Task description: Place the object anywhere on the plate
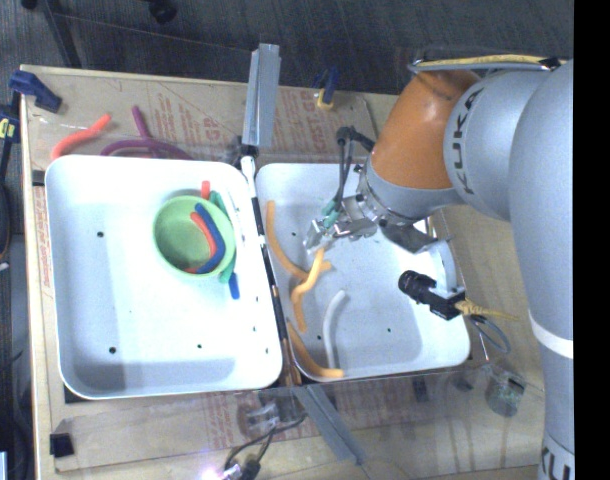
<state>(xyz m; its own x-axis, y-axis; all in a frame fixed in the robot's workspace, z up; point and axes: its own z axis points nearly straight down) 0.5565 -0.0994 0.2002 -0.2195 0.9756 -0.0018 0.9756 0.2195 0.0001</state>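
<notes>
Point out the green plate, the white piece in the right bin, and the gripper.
green plate (177, 236): camera view, on the bare green inner surface, left side.
white piece (331, 320): camera view, on the middle of its curved length.
gripper (325, 230): camera view, at its fingertips above the right bin.

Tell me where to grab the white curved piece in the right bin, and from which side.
Take the white curved piece at its straight lower stretch, coming straight down from above. It lies flat on the floor of the right bin, with bare floor to its right, so the fingers would probably fit best closing across its narrow width. An orange strip lies close on its left, so stay clear of the upper bend.
</notes>
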